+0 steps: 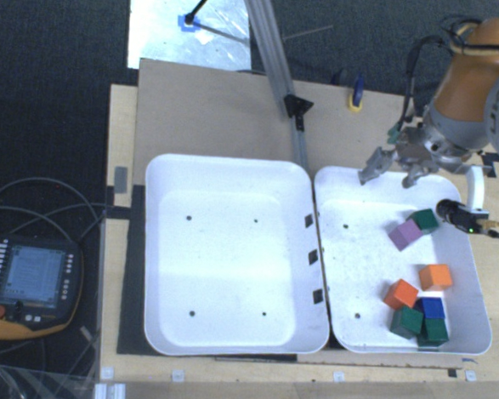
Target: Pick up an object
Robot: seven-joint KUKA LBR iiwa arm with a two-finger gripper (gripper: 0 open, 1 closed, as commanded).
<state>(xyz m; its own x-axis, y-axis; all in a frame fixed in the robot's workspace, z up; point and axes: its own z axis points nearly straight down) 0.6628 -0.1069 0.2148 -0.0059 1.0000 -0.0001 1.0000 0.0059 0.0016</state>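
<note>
Look to the upper right of the frame: your gripper [394, 172] hangs over the far rim of the right bin [343, 329], and its fingers [372, 171] stand spread apart with nothing between them. That reads as an approach pose, opened ahead of a descent, not a hold on anything.

Everything you could pick lies in that right bin, crowded toward its right side. A purple block [405, 234] and a green block [424, 220] touch each other just below and to the right of the gripper. Further down sit two orange blocks [401, 293] [436, 276], near each other, and in the lower right corner a blue block [434, 308] is packed against two dark green blocks [409, 321].

The left bin [214, 337] holds no blocks, likely because it serves as the drop side.

The purple-and-green pair is nearest, so judge it the probable target. Since the two touch, spread fingers may straddle both or nudge one aside; the corner cluster looks harder still, pressed as it is against the bin wall. A teach pendant [27, 288] rests off the counter [204, 114], at the lower left.
</note>
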